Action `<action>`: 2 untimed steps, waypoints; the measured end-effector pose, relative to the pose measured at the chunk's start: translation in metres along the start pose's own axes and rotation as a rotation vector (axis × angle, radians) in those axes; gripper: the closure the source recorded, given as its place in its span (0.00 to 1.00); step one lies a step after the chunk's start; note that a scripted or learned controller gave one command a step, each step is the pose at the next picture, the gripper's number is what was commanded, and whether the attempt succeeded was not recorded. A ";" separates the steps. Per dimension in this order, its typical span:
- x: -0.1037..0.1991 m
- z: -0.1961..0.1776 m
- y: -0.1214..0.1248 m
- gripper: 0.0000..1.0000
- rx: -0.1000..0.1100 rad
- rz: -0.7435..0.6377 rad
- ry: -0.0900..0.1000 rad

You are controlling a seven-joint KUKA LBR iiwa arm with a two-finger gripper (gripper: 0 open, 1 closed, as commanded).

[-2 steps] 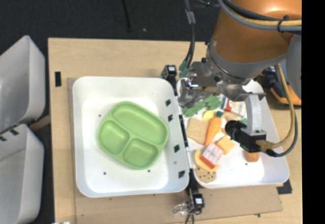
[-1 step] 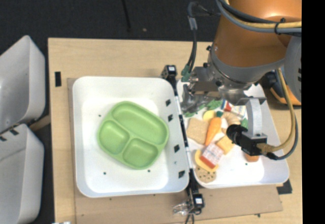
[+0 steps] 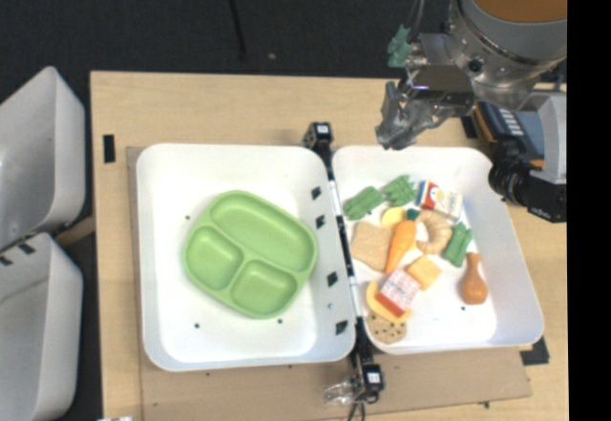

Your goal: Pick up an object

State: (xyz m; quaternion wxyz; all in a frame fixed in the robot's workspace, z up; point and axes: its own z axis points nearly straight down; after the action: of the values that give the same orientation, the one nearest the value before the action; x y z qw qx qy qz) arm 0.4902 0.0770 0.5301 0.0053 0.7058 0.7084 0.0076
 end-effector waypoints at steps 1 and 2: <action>-0.074 0.221 -0.007 1.00 0.033 0.008 -0.007; -0.020 0.159 -0.003 1.00 0.012 -0.004 -0.002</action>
State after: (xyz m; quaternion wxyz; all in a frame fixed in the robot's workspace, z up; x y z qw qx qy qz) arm 0.4902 0.0576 0.3713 0.0016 0.7045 0.7097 0.0026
